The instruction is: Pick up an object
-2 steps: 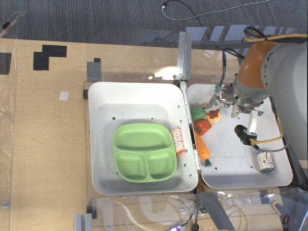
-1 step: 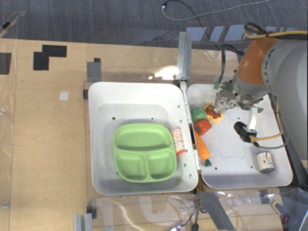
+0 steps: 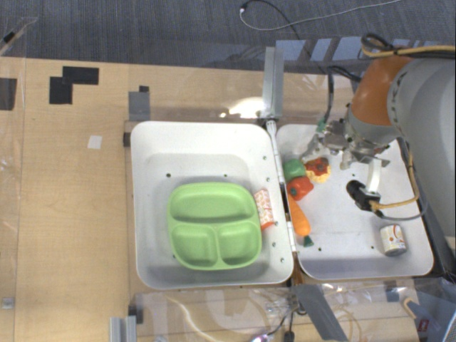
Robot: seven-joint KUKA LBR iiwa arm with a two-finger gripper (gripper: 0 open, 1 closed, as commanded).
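My gripper (image 3: 332, 150) hangs over the back of the right bin (image 3: 342, 251), under the orange-banded wrist. Just in front of it and to its left lies a small red and yellow toy (image 3: 318, 168). Along that bin's left wall lie a green toy vegetable (image 3: 293, 169), a red pepper (image 3: 301, 187) and an orange carrot (image 3: 301, 221). A small white can (image 3: 392, 239) lies on its side at the front right. I see nothing held in the gripper.
The left bin (image 3: 153, 155) holds a green divided plate (image 3: 214, 225) and a small orange and white packet (image 3: 263, 209) beside the plate's right edge. A metal post (image 3: 273, 84) stands behind the wall between the bins.
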